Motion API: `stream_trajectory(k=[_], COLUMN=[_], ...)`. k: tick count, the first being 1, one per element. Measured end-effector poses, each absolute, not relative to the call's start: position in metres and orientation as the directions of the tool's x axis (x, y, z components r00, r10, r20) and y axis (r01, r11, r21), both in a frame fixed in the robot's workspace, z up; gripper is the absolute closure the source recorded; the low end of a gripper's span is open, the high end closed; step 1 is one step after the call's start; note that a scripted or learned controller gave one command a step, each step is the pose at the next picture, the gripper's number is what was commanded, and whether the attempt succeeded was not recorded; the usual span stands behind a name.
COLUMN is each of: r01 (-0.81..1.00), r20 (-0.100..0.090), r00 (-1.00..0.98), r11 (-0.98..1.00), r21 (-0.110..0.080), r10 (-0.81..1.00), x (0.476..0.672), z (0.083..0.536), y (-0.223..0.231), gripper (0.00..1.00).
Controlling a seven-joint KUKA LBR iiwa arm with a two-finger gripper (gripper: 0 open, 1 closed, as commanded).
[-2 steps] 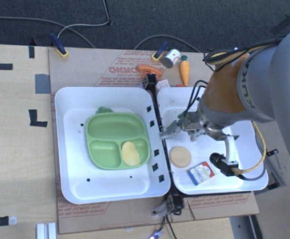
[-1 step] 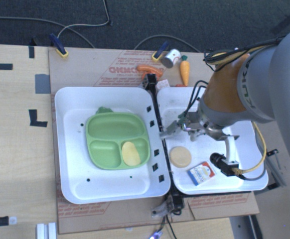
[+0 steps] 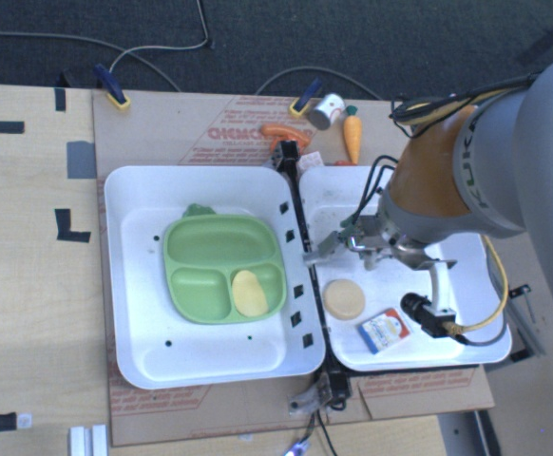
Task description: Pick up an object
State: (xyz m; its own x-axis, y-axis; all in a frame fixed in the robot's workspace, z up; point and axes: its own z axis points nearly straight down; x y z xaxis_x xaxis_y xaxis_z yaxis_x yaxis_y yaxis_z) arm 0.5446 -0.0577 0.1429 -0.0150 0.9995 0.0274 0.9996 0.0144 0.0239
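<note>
On my left, the left bin (image 3: pixel 129 283) holds a green plate (image 3: pixel 215 245) with 3 compartments. A yellow piece (image 3: pixel 249 294) lies in its lower right compartment, walled in on every side, which I judge makes for an awkward reach.

In the right bin (image 3: pixel 490 350), my gripper (image 3: pixel 350 239) hangs low near the wall shared by the 2 bins, just above a tan disc (image 3: pixel 344 299). I judge the disc to be my nearest candidate: it lies flat on bare floor with room around it.

My wrist hides the tips, so I cannot tell whether my jaws are open or closed, and I see nothing held between them.

A small packet (image 3: pixel 384 332) lies just right of the disc.
</note>
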Motion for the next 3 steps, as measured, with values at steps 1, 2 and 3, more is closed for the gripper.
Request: stream_trajectory(k=[1, 2, 3], r01=[1.0, 1.0, 1.0], r20=[0.029, 0.03, 0.028], r00=[-0.016, -0.016, -0.014], r11=[0.015, 0.015, 0.013], r21=[0.026, 0.026, 0.028], r10=[0.999, 0.999, 1.0], x=[0.5448, 0.5448, 0.5445], z=[0.1405, 0.1399, 0.1381], y=[-0.0593, -0.0596, -0.0627], gripper=[0.0, 0.0, 0.0])
